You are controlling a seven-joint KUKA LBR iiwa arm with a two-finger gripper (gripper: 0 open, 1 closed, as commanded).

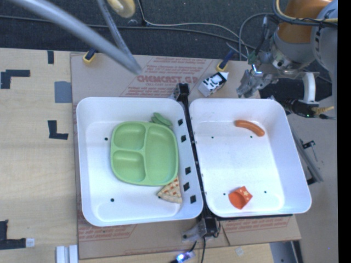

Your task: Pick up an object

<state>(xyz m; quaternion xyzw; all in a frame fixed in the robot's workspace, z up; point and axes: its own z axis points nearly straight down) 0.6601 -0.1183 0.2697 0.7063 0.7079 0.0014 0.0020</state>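
Nearest us, an orange-red block [239, 197] sits low in the right bin [290, 147], with a pizza slice [171, 191] tucked against the green divided plate [145, 153] in the left bin [88, 163], and a sausage [250, 127] lying far up the right bin. The claw [251, 84] hovers just beyond that bin's far rim, nothing in it, and whether it's spread or closed I cannot tell. The risk, I'd say: descending from there it could clip the rim, or nudge the round sausage into rolling away.

One camera sits high above the worktop [33, 147], looking down at a slant on both white bins [88, 163].
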